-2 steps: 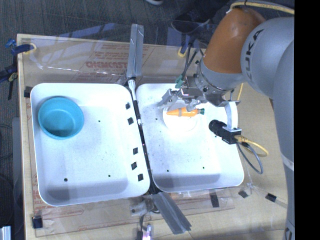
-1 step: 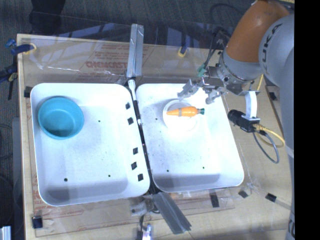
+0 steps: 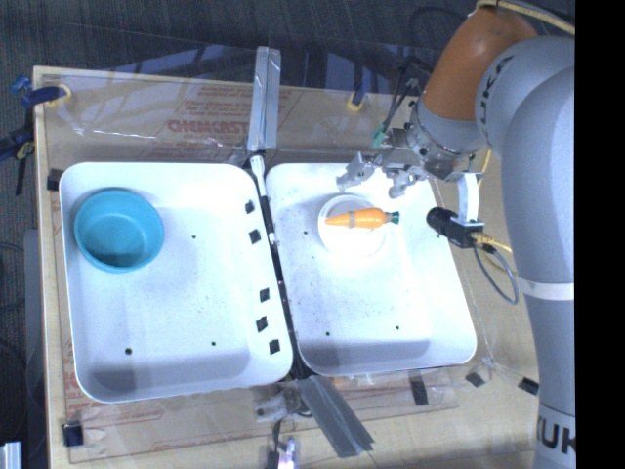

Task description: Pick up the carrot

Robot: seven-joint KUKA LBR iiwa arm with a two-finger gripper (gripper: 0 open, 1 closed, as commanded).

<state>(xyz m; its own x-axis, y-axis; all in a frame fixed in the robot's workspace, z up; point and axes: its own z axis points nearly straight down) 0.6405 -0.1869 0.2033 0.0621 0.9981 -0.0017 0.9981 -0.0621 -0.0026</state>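
Lying on a white dish (image 3: 354, 234) in the right bin (image 3: 371, 345), the carrot (image 3: 359, 219) sits below the spread, empty fingers (image 3: 376, 171)

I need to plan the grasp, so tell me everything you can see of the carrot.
The carrot is small, bright orange and smooth, apparently a plastic toy, with a dark green stub at its right end. It lies flat on its side, lengthwise left to right, tapered tip to the left, in a small white bowl in the upper middle of the right bin. Only the bowl touches it. The gripper hovers just beyond it, near the bin's far rim, not in contact.
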